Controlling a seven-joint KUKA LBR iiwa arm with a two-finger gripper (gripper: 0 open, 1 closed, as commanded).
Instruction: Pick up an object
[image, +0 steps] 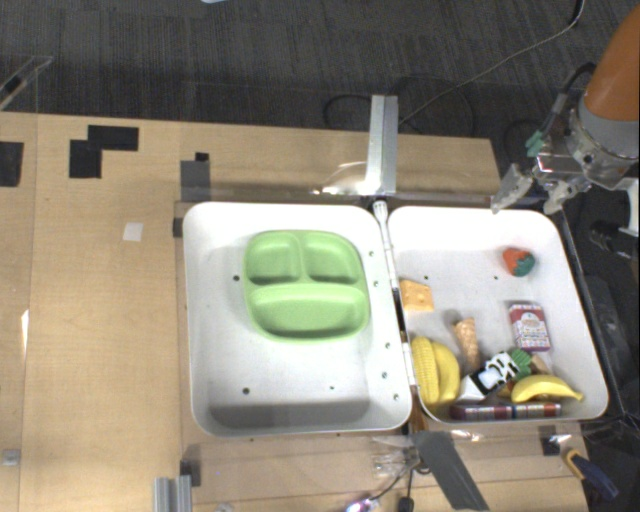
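The tool (524, 184) was seen at the upper right, poised over the far rim of the right bin (470, 232), with its two fingers spread apart and nothing between them. No object had yet been taken.

The things on offer were gathered in the right bin. A small orange and green toy (517, 262) lay alone near the far right corner, closest to the tool and well apart from everything else. A red carton (528, 326) lay further toward the near side. A cracker-like yellow square (416, 296) rested by the left wall, with a short brown stick-shaped piece (466, 338) near it. Two bananas were present: a larger bunch (436, 370) at the near left, and a single banana (545, 389) at the near right, just beside a black and white item (497, 372) and a dark marker (505, 409) along the near wall.

In the left bin (215, 300) a green divided plate (304, 282) was set.

The orange and green toy was judged the easiest pick: it appeared small, light and probably rigid plastic, with free space on every side for the fingers. A hold across its middle would be advised, since a rounded, smooth surface could slip out if pinched near an end. The crowded near corner was judged riskier.
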